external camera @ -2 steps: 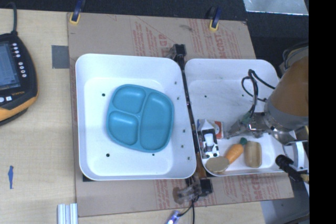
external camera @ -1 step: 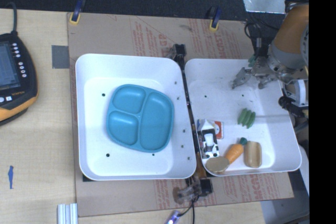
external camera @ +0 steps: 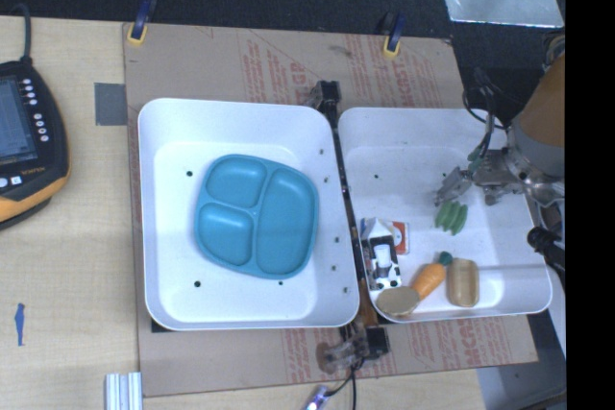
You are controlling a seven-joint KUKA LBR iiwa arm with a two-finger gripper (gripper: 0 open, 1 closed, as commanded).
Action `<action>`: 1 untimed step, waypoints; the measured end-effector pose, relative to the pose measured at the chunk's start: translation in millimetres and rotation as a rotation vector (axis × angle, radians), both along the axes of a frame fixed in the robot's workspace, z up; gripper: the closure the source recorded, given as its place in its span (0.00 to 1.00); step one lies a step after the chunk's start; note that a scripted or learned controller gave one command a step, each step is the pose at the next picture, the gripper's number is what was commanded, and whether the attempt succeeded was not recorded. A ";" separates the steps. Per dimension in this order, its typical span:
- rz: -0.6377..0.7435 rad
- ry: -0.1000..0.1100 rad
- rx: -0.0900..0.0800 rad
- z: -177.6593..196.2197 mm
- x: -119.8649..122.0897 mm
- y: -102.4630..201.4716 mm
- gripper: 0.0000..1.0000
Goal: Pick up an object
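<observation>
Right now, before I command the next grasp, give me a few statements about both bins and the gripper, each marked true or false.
1. The blue divided plate lies in the left bin. True.
2. The carrot lies in the left bin. False: it lies in the right bin, near the front wall.
3. The gripper hangs over the right bin, just above the green vegetable. True.
4. The gripper holds the carrot. False: the carrot lies on the bin floor, apart from the gripper.
</observation>
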State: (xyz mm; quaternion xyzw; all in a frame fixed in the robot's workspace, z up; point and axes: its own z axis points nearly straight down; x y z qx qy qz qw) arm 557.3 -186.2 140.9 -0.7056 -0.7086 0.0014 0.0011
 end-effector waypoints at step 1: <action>0.000 0.001 0.000 -49.4 -16.8 7.2 0.00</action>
